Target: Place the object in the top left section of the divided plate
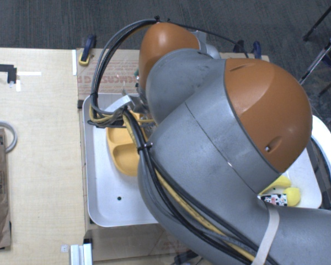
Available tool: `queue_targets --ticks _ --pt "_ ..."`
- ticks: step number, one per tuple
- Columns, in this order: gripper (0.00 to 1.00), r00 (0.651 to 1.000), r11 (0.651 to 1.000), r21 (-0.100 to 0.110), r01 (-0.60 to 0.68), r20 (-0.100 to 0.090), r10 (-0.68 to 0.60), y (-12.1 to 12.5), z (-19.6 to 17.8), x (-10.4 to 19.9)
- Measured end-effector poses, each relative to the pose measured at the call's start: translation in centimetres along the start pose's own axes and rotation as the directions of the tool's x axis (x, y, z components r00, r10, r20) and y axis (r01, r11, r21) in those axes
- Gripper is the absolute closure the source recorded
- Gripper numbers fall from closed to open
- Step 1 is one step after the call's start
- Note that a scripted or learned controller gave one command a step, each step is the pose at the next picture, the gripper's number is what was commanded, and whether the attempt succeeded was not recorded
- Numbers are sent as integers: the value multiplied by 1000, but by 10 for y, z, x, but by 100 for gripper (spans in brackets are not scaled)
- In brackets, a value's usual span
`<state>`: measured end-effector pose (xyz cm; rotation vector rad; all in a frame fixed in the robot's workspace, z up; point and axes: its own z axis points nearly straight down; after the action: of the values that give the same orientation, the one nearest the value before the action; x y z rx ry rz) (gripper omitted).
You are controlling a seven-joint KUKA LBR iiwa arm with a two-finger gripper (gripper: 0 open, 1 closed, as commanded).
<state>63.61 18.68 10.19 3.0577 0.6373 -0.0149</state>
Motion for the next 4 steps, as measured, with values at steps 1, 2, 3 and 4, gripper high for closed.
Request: queue_targets --ticks 1,2,3,4 --pt "100 1000 1000 -2 0 8 0 2 -4 -1" --pt "100 999 999 14 -42 -4 42 -31 -79 -42" --pt "100 997 997 13 -78 -3 78 65 -149 -38" --pt "100 997 997 13 -74 -3 74 -25 -100 -21"
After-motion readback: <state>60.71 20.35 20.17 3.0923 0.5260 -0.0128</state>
